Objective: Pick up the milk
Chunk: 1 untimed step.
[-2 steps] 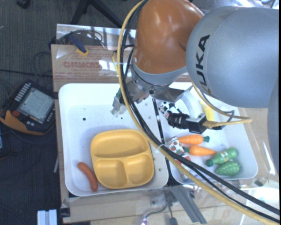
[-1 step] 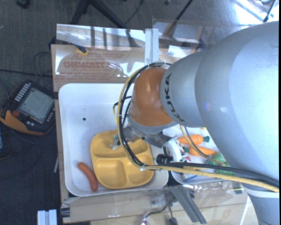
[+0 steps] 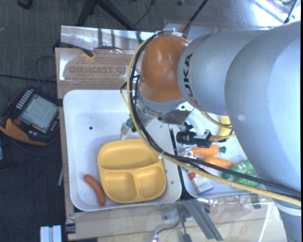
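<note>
Reaching from the right, the arm (image 3: 212, 69) hangs over the left bin (image 3: 81, 115). Its gripper (image 3: 127, 128) sits above the yellow tray (image 3: 131, 170); whether it's apart or together, I cannot tell.

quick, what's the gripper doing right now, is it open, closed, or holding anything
Gripper: low over the left bin, just above the yellow tray; open or closed cannot be told.

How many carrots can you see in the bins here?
2, both in the right bin: one carrot just below the arm, the other carrot right beneath it. The arm covers much of that bin, so more may be hidden.
</note>
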{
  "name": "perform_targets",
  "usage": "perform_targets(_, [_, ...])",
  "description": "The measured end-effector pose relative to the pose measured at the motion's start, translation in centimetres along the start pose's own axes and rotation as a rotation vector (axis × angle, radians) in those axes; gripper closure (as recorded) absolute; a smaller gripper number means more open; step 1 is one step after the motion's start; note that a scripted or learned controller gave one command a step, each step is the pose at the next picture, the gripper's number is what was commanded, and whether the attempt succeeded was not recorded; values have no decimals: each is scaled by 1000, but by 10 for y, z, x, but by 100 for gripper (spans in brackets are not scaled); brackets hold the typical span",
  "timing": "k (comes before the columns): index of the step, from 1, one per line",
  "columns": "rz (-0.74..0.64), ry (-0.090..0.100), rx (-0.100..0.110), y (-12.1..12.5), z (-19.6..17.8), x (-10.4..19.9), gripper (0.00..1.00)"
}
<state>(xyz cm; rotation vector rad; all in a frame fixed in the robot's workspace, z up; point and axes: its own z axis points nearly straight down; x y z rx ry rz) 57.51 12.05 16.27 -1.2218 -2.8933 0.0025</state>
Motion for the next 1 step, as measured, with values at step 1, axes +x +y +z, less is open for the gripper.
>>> perform_targets(1, [27,-2,-1,17,-21,-99,100])
